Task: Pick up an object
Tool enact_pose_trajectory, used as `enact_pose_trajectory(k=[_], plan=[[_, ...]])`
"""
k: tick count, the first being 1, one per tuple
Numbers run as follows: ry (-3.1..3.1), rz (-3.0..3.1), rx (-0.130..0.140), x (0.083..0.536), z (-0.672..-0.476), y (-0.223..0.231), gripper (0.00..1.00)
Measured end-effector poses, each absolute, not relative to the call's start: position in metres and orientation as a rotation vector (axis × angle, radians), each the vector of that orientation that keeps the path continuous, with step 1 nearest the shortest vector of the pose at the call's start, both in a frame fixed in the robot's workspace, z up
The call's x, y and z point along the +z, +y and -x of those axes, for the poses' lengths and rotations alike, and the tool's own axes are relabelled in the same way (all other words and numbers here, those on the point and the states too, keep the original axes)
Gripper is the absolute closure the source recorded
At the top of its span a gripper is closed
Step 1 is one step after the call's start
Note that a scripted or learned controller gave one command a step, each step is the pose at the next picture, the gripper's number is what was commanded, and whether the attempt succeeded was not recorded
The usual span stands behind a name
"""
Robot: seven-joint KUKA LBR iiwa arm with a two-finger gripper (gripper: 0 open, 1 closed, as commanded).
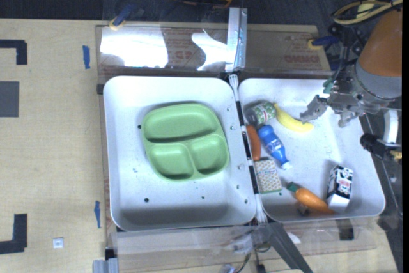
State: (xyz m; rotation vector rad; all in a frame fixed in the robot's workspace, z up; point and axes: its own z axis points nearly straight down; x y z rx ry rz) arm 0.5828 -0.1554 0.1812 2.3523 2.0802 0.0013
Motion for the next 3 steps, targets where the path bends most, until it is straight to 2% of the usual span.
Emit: enact_pose_trajectory(k=[1,2,3], plan=[[2.239,-2.183,0.017,0.104,-0.637,-0.159,0.0],[2.318,-2.111,0.001,0.087,-0.635,-0.119,0.0],[2.318,-2.109,0.008,0.098,-0.637,-0.117,1.0]])
